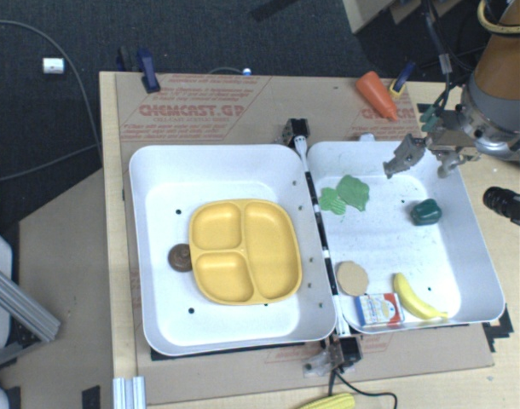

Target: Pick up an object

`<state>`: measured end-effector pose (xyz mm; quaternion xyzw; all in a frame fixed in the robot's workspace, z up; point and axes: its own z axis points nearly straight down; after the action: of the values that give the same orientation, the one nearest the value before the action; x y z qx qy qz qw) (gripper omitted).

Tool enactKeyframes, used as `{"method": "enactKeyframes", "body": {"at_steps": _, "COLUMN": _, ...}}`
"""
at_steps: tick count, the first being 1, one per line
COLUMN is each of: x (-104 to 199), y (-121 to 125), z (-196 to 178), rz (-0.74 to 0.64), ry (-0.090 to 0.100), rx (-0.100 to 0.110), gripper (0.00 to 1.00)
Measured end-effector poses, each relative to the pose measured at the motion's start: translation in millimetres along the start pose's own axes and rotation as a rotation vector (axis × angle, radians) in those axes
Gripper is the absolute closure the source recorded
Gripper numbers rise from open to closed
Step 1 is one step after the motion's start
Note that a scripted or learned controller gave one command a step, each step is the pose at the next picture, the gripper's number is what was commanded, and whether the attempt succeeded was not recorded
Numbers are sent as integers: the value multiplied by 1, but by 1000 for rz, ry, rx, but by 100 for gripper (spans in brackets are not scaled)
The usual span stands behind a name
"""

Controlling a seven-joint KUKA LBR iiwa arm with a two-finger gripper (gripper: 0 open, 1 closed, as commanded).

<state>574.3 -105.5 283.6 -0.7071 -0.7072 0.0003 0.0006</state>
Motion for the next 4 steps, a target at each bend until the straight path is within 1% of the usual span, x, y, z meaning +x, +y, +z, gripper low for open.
{"method": "enactKeyframes", "body": {"at_steps": 1, "x": 15, "y": 49, "z": 97, "rz": 0, "ry": 0, "rx": 1, "gripper": 0}}
{"method": "enactKeyframes", "body": {"at_steps": 2, "x": 6, "y": 79, "z": 197, "rz": 0, "ry": 0, "rx": -1, "gripper": 0}}
{"method": "enactKeyframes", "body": {"at_steps": 3, "x": 6, "y": 79, "z": 187, "rz": 0, "ry": -1, "rx": -4, "gripper": 100}}
{"method": "enactKeyframes", "body": {"at_steps": 4, "x": 6, "y": 79, "z": 187, "rz": 0, "ry": 0, "rx": -3, "gripper": 0}}
